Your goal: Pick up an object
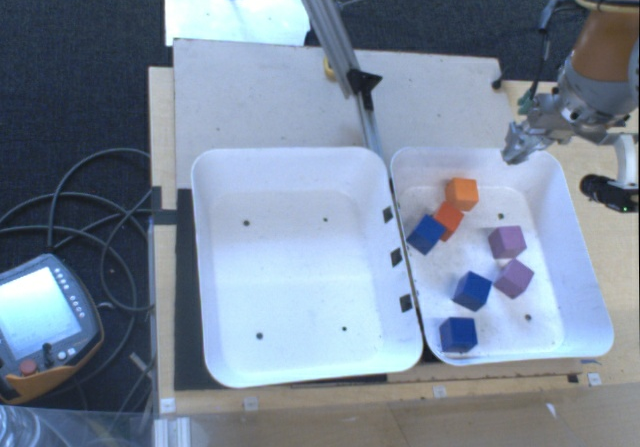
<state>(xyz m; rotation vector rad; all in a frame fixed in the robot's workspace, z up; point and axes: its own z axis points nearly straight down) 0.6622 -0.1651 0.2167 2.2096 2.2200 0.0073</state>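
Note:
The right bin (pixel 575 235) holds several small blocks. Two orange blocks (pixel 461 193) (pixel 449 219) lie near its back left, touching a blue block (pixel 426 234). Two purple blocks (pixel 507 241) (pixel 514 278) sit right of centre. Two more blue blocks (pixel 472 290) (pixel 458 334) lie toward the front. My gripper (pixel 519 147) hangs over the bin's back rim, right of the orange blocks and apart from every block. Nothing is seen between its tips.
The left bin (pixel 215 235) stands beside the right one. A slanted metal pole (pixel 325 15) crosses the back of the bench. A teach pendant (pixel 40 320) and cables lie on the floor at left.

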